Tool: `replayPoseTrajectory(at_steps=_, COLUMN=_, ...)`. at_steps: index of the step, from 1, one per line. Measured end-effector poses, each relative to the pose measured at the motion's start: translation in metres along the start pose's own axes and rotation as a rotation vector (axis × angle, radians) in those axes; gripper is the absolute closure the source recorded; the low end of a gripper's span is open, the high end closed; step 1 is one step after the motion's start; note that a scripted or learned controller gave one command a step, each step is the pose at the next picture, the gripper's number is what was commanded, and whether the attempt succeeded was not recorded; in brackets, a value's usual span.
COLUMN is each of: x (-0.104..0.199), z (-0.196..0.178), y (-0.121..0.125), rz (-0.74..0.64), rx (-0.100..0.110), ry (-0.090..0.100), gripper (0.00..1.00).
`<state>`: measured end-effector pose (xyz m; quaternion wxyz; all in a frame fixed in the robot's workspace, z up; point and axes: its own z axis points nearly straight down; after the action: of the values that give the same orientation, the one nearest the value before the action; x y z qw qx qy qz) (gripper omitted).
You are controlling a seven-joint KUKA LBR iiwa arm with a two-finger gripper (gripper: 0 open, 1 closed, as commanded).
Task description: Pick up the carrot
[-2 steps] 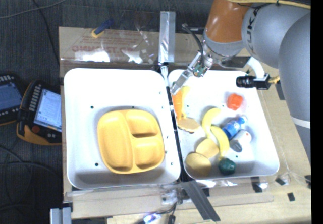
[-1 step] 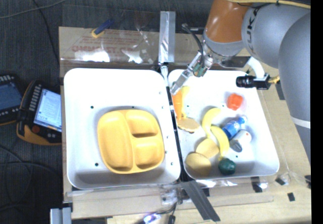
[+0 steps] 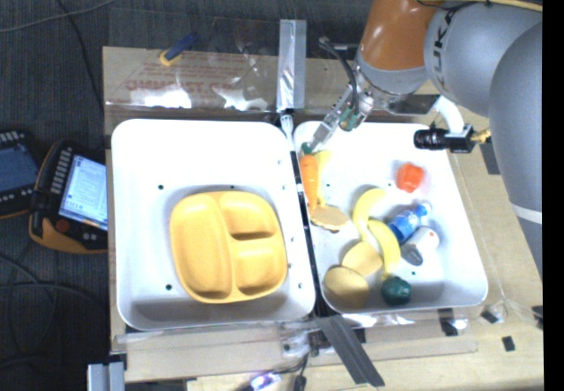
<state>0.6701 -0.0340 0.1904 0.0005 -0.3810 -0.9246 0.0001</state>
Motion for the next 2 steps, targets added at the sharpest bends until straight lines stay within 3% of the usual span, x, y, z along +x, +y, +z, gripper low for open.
replayPoseTrajectory(at_steps=1, x=0.0, z=0.0, y=0.0, rz=0.0, rx=0.0, ry=0.0, gripper=0.0)
replayPoseTrajectory(at_steps=2, x=-0.03, z=0.046, y=-0.06, rz=-0.071, rx=0.002, ry=-0.001, gripper=0.0)
